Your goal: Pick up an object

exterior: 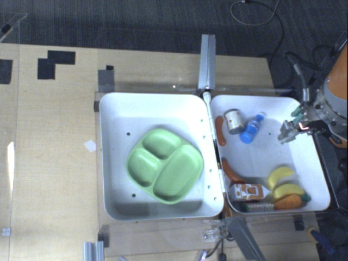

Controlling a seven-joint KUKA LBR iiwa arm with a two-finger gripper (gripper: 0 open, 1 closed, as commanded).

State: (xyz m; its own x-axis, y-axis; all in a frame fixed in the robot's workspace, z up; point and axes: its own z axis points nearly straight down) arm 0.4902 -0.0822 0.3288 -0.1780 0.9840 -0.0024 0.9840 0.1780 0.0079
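The gripper (289, 130) sits over the right part of the right-hand shallow white bin (321, 165), near its far right wall, at the end of the grey arm (333, 99) that enters from the right. Its fingers (285, 134) look slightly apart, with nothing between them; white bin floor shows beneath.

Contents of the right-hand bin, counted:
- One small silver metal can (234, 120), on its side, in the far left part.
- One small blue plastic bottle (250, 129), lying tilted just beside the can, to its right. It is the item nearest the gripper, with bare floor between the two.
- Two slim reddish-brown sausages: one (219, 130) along the left wall beside the can, one (232, 172) lower down, running diagonally toward the near edge.
- One small orange-and-white carton (249, 191) at the near wall, touching the lower sausage's end.
- Two yellow bananas: one (280, 175) above the other (289, 190), close together in the near right corner.
- One orange carrot (288, 202) against the near wall, just below the bananas.

The left-hand shallow white bin (117, 145) holds one light-green plastic divided plate (165, 164) with three compartments, lying flat near its centre.

Both bins rest side by side on the light wooden surface (49, 162). A grey metal post (207, 61) stands behind the seam between them. A thin cable (255, 12) lies looped on the dark floor beyond.
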